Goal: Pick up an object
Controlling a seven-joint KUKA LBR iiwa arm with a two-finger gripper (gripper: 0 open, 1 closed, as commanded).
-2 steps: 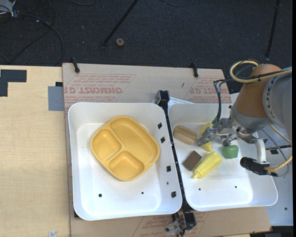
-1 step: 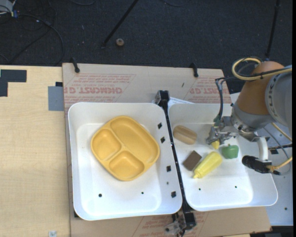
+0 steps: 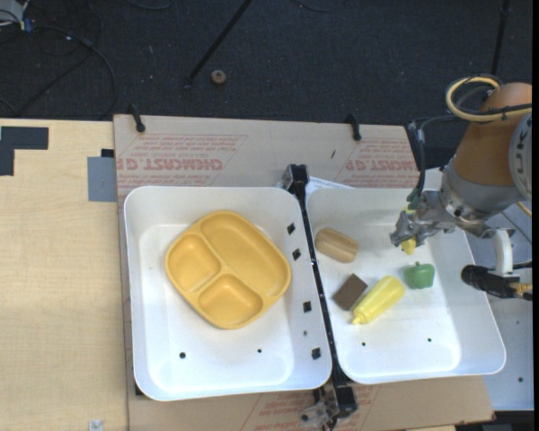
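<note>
Right-hand bin (image 3: 472, 353), right half of the frame: pincer (image 3: 411, 237) low over the upper middle of it, arm (image 3: 485, 164) reaching in from the right edge. Spread or pressed together? Cannot tell from up here — too small, too cluttered at the tip. Something yellowish at the tip, but no telling what.

Plenty to choose from below. Green pepper-like piece (image 3: 419, 276) just beneath and slightly right of the tip, closest by far. Yellow bottle-shaped toy (image 3: 378, 300) lower left of that, touching a small brown block (image 3: 349, 291). Tan bread-roll shape (image 3: 336, 245) off to the left, near the divider. Yellow sectioned plate (image 3: 228, 268) over in the left bin (image 3: 153, 330), well apart from the action.

Best bet, by the look of it: the green piece. Centre squarely above, drop straight, close across the narrow side. Worth steering clear of the bottle-and-block pair — touching, awkward to separate, easy to nudge both.
</note>
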